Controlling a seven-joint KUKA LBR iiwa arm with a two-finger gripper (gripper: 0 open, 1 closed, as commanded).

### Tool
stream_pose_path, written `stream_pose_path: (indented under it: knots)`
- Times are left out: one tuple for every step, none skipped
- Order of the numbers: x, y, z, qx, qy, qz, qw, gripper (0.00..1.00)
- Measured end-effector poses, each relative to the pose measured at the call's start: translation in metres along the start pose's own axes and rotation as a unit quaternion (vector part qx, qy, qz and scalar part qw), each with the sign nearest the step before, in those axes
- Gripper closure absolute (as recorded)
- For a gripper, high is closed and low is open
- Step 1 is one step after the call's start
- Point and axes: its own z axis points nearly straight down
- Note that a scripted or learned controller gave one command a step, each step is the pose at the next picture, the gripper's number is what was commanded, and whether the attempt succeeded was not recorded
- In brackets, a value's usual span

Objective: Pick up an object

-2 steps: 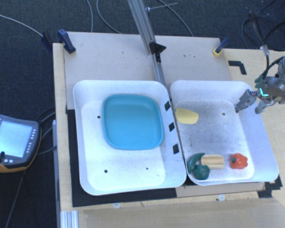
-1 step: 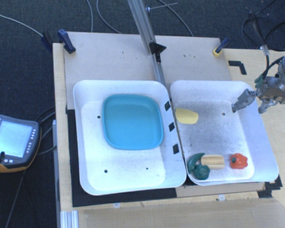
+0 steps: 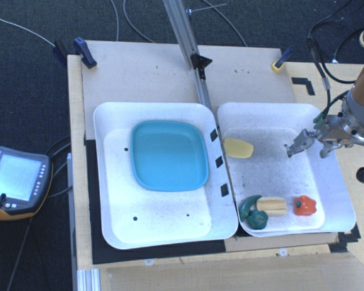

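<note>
On the bench [image 3: 139, 71] sit two white bins side by side. Left bin [image 3: 109, 217] has a big blue plate [image 3: 170, 155] lying flat in the middle, with plenty of bare white floor around it, especially toward the near edge. Right bin [image 3: 327, 168] is mostly open speckled floor in the centre, its stuff pushed to the edges: a pale yellow piece [image 3: 238, 148] up against the left wall, and along the near rim a row of a green veg-looking thing [image 3: 253, 213], a tan block [image 3: 272, 206] touching it, and a small red object [image 3: 304, 205] just beside that. Can't really make out what the green and red ones are, too small. Arm [image 3: 361, 111] comes in from the right and is cut off by the frame edge, so just the wrist end shows. Gripper [image 3: 311, 144] hangs over the right bin's far-right part, fingers spread apart with nothing between them, well away from the row of objects
</note>
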Motion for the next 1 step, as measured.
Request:
stream_pose_path:
  knots:
    - [0.0027, 0.0094, 0.0515, 0.0, 0.0, 0.0, 1.0, 0.0]
